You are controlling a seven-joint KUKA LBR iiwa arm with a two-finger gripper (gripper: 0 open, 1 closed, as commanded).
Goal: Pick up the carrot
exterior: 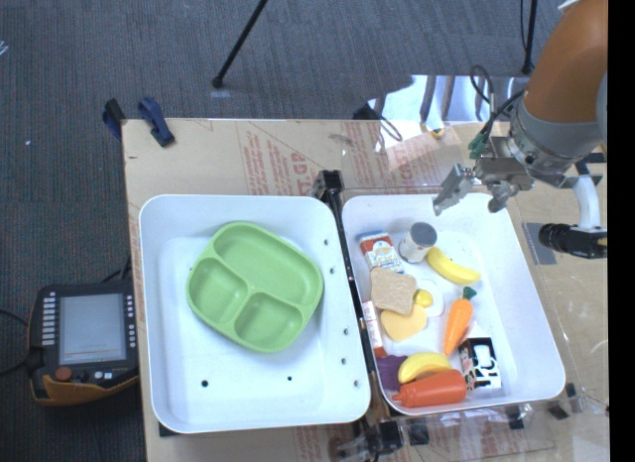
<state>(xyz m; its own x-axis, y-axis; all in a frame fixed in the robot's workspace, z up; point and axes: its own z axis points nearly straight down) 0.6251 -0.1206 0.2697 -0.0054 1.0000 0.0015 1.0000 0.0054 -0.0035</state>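
Note:
The carrot (457, 321), orange with a small green top, lies in the right bin (531, 301), pointing down toward the front, between a yellow banana (452, 268) and a black-and-white box (480, 362). My gripper (474, 194) hangs above the bin's back edge, well behind the carrot and apart from it. Its two fingers are spread wide and open, with nothing between them.
The right bin also holds a slice of bread (393, 291), a small can (419, 242), a carton (379, 251), a second banana (424, 365) and a red-orange sausage-like piece (433, 390). A green divided plate (255, 286) sits in the left bin (169, 371). A tablet (87, 336) lies off the bench at left.

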